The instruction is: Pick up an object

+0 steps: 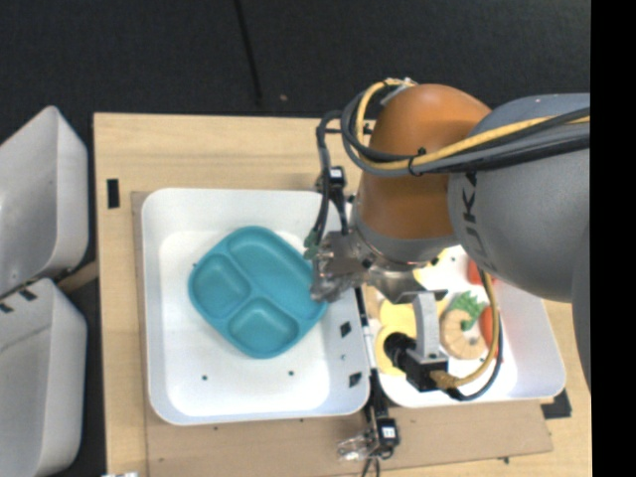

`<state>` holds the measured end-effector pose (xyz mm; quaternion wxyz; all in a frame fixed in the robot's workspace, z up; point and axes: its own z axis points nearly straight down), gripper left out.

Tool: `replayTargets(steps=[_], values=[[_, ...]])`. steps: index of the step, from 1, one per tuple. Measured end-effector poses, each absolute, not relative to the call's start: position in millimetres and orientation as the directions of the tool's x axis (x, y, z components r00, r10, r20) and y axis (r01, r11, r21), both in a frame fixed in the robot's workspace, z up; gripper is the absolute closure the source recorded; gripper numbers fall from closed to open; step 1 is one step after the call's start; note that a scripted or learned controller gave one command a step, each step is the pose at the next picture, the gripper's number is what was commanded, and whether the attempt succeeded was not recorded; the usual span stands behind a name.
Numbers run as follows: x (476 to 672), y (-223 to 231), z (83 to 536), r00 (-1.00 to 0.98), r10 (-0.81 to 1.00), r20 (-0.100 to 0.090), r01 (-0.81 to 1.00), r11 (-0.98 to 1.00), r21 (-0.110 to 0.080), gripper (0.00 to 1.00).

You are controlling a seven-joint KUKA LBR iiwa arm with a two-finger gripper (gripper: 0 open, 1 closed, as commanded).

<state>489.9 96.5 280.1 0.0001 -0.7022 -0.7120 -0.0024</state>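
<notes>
A teal divided plate [248, 291] with three compartments lies in the left white bin [179, 366], tilted toward the bin's centre. My gripper [322, 269] hangs at the plate's right rim, close to the wall between the two bins. The arm's orange band and grey wrist hide most of the gripper from above. I cannot tell whether it touches the plate's rim.
The right white bin [542, 366] holds a yellow item [397, 318], a round tan and white piece [460, 332] with green on it, and an orange-red piece [479, 278], all partly under the arm. Pale padded blocks [35, 207] stand left of the bench.
</notes>
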Motion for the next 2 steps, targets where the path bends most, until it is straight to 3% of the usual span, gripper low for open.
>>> replayTargets(steps=[1, 2], values=[[526.0, 141.8, 419.7, -0.009, 1.0, 0.005, 1.0, 0.009, 0.017, 1.0], [501.3, 210.3, 539.0, -0.012, 1.0, 0.008, 1.0, 0.012, 0.015, 1.0]])
